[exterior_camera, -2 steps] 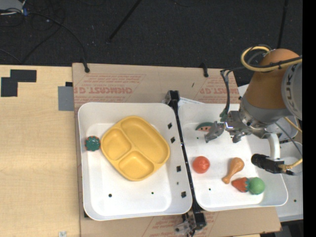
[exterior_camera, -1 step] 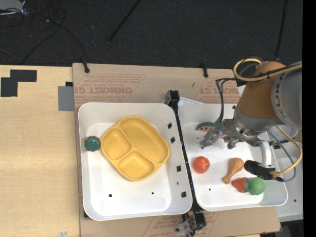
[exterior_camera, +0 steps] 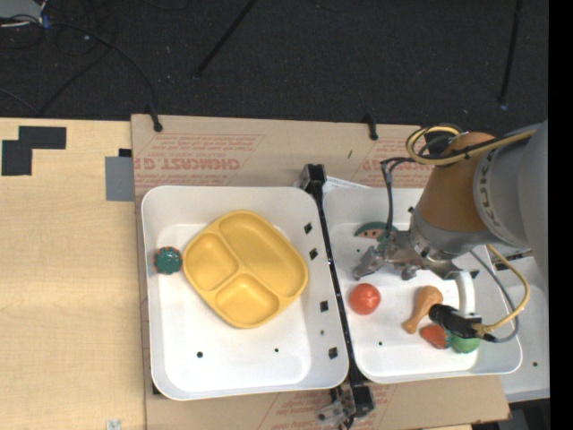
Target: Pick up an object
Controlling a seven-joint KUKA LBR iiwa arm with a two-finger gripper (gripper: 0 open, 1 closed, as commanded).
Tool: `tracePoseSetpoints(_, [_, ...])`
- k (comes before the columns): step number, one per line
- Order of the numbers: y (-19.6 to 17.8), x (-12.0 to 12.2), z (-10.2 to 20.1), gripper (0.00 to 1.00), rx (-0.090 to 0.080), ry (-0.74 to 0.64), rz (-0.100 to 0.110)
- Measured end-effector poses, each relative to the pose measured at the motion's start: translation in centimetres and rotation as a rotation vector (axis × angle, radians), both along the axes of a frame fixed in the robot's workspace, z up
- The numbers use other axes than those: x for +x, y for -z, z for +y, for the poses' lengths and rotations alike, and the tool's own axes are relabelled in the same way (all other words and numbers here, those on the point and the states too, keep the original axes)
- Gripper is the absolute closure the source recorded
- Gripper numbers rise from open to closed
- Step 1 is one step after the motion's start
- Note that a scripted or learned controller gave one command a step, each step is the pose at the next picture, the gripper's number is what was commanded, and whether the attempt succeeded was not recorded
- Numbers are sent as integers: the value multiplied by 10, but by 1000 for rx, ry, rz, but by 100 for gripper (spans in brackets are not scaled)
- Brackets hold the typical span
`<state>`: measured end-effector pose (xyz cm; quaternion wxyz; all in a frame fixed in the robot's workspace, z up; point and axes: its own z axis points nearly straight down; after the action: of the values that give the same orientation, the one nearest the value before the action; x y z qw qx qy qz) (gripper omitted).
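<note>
Camera view. Two white bins side by side, mid-frame. Left bin (exterior_camera: 170, 365) holds a yellow tray (exterior_camera: 246, 267) with three compartments, lying flat at a slant, and a small teal ball (exterior_camera: 167, 260) just beside the tray's left corner.

Right bin (exterior_camera: 394, 361) holds the pickable bits: a red ball (exterior_camera: 363, 298) lower left of centre, a tan drumstick (exterior_camera: 422, 307) to its right, a red-and-green piece (exterior_camera: 448, 339) beyond that near the lower right, and a small green thing (exterior_camera: 369, 231) higher up by the arm.

Task, by my reading: nothing lifted yet. All items lie on the bin floors; the grasp itself is left to do.

Arm (exterior_camera: 483, 195) reaches in from the right edge, orange band showing, wrist bent down over the right bin. Gripper (exterior_camera: 387, 260) sits low, just above the red ball, apart from it. Grey fingers splay leftward; open or closed, I cannot tell. Nothing is seen between them.
</note>
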<state>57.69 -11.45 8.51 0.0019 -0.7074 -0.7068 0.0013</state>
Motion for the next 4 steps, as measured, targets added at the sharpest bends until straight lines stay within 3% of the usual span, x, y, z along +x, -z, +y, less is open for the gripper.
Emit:
tracePoseSetpoints(1, [-13, 1, -1, 100, 0, 3, -1])
tracePoseSetpoints(4, [-190, 9, 4, 100, -1, -2, -8])
